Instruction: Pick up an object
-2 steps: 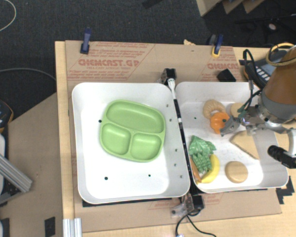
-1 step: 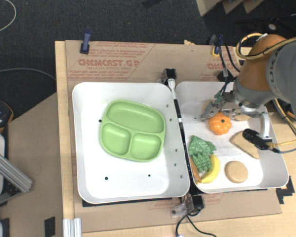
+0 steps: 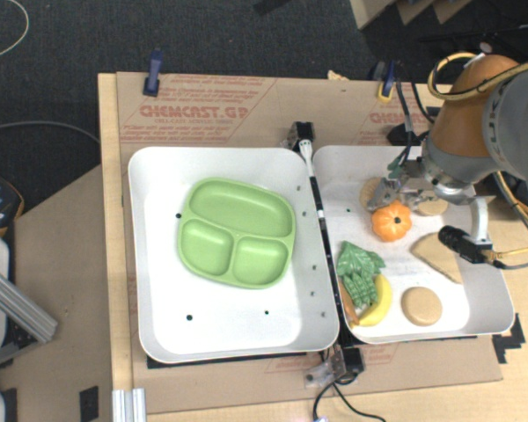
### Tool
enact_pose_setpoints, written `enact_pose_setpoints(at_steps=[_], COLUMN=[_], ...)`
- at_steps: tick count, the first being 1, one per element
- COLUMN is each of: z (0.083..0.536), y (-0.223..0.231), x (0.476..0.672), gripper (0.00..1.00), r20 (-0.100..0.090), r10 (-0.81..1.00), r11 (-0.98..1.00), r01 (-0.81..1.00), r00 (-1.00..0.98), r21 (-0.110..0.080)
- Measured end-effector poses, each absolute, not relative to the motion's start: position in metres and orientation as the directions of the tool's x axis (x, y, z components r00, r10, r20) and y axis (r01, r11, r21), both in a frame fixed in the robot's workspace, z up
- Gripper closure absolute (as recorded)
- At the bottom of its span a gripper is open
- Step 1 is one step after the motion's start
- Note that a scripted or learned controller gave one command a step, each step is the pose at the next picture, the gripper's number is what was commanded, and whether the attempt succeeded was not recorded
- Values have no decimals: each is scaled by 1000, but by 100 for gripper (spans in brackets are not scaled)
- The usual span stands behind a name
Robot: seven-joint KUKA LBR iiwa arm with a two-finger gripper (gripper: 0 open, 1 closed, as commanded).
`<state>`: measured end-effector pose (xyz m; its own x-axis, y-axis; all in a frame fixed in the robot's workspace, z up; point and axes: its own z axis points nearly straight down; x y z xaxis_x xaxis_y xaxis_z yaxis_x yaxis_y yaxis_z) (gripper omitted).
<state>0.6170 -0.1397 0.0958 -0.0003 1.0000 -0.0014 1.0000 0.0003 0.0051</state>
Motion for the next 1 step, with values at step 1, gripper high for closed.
enact_pose_setpoints(at_steps=[1], z=[192], y=[-42], x=[633], gripper=[100], r20=[2], r10=[1000], r11=[11], r01=[1000], r00=[-11], r21=[11])
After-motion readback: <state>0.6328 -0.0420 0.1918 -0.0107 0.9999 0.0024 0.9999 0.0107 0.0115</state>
